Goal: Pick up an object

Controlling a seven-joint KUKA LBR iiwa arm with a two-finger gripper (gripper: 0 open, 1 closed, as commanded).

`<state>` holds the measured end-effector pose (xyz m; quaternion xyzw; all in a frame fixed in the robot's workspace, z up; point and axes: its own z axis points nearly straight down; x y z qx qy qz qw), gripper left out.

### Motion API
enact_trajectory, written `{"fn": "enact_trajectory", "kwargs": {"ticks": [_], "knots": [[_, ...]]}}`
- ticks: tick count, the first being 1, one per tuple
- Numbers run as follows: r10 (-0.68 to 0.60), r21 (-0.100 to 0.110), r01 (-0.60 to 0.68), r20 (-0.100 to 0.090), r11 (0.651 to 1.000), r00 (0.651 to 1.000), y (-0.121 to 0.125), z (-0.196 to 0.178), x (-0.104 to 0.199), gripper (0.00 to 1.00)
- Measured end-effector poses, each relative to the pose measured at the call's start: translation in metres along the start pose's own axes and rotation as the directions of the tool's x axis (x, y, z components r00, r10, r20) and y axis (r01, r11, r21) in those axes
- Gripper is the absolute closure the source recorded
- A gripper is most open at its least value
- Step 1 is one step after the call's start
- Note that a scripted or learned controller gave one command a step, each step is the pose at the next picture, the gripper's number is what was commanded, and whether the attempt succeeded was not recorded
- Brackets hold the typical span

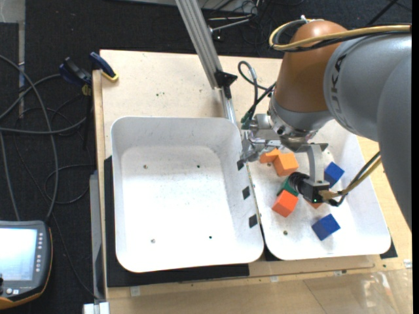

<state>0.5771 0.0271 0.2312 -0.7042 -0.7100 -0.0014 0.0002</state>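
Blue cube (325,226) = nearest obj, at front of the right bin (366,241); matte, sharp-edged, sitting alone. Just behind it, twd the shared rim: orange cube (285,203), tilted, w/ a green block (286,189) touching its far side. Further back is a 2nd blue cube (334,173), mid-right of the bin. Then an orange block (285,163) w/ a smaller orange piece (269,156) beside it, both partly under the arm (366,70), which is glossy grey w/ a rounded orange band. Gripper (251,148) hangs over the back-left part of the right bin, close to the shared rim. Arm covers most of it, so can't tell open/closed; no obj visibly in it. Left bin (121,175): shallow white plastic, rounded corners, floor specked w/ dark dots. Surface (163,84): pale speckled board, blue-yellow clamp (98,67) at far-left corner, slanted metal rail (196,28) behind the bins. Room: grey-orange pendant (19,257) w/ screen at near left, loose cables (39,123) further back, dark floor (46,18).
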Motion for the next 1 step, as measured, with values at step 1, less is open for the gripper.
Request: {"fn": "enact_trajectory", "kwargs": {"ticks": [1], "knots": [[-0.001,0.000,0.001,0.000,1.000,1.000,-0.0143,-0.0098,0.0582,1.00]]}}
